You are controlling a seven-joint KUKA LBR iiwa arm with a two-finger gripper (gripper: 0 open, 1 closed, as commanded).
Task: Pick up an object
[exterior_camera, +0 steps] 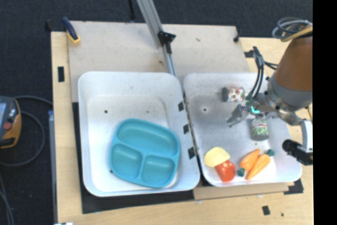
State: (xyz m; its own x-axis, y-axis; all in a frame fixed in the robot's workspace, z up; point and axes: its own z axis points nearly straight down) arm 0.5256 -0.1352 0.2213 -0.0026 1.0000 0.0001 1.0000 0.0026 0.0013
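My gripper (238, 115) hangs low over the middle of the right bin (210, 92), reaching in from the right under the orange-banded wrist. Just above it a small white cylinder with red and green marks (235, 94) lies on its side. A grey-green can-like object (259, 129) sits right beside the gripper, at its lower right. Along the bin's front lie a yellow lemon-like piece (216, 155), a red piece (226, 171) touching it, and two orange carrots (257, 164). Nothing visible is held in the gripper.
The left bin (95, 92) holds a blue three-compartment plate (145, 152) at its front. A grey metal pole (147, 5) slants from the top down to the gap between the bins. A black part (295, 150) juts in at the right bin's right edge.
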